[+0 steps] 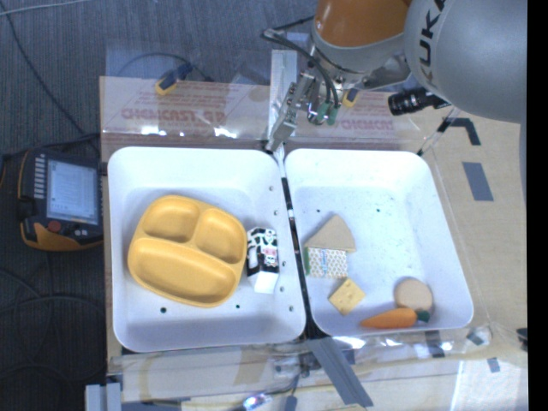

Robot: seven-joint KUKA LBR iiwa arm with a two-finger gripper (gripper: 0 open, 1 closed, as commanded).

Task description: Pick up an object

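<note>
My gripper (295, 118) hangs above the back rims where the two white bins meet, with nothing seen in it. The left bin (128, 324) holds a yellow divided plate (184, 251) and, to its right, a small black-and-white cow-patterned carton (263, 255). In the right bin (437, 229) lie a tan wedge (332, 232), a pale patterned square packet (326, 263), a yellow cracker-like square (347, 295), an orange carrot (390, 318) and a round tan piece (413, 294). All of these lie in front of the gripper and well below it.
The grey arm with its orange band (360, 7) fills the upper right. A teach pendant (60, 199) lies on the floor left of the bins. Cardboard (188, 114) lines the bench behind them. A ridge (291, 229) separates the bins.
</note>
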